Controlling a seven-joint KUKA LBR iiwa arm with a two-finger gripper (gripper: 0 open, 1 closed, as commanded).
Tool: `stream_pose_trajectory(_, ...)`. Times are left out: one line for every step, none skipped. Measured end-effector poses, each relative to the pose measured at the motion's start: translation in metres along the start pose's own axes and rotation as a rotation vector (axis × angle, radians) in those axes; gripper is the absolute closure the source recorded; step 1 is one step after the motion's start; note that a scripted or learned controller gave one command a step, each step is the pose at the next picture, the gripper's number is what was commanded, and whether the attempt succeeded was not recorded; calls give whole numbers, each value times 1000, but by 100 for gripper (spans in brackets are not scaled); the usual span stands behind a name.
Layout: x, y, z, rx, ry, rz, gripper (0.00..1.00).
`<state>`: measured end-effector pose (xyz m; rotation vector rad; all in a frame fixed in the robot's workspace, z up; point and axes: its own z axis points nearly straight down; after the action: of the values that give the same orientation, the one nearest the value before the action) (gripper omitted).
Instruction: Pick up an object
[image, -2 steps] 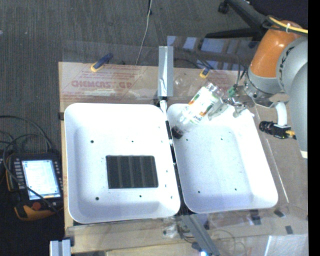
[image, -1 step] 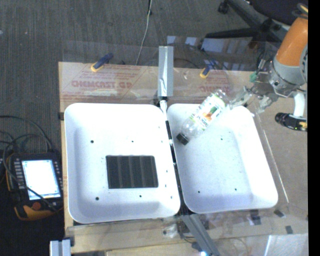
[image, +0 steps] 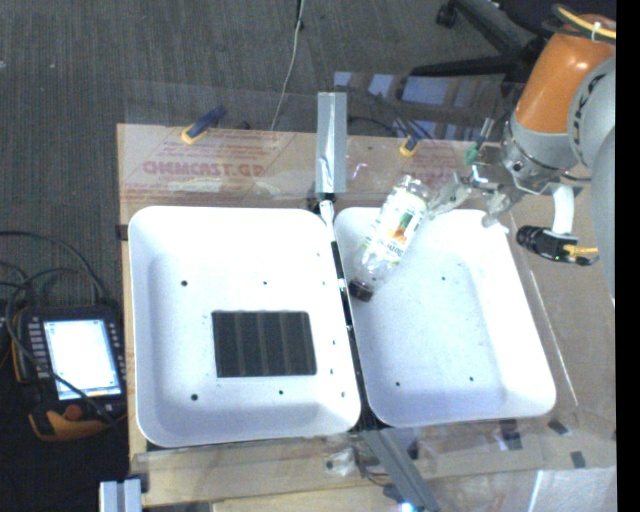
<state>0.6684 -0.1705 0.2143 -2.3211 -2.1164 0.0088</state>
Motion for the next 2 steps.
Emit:
stream_pose_trajectory(0, 0, -7, 4, -5, -3, 100)
stream_pose_trajectory(-9, 1, 110, 0, 4, 227, 100)
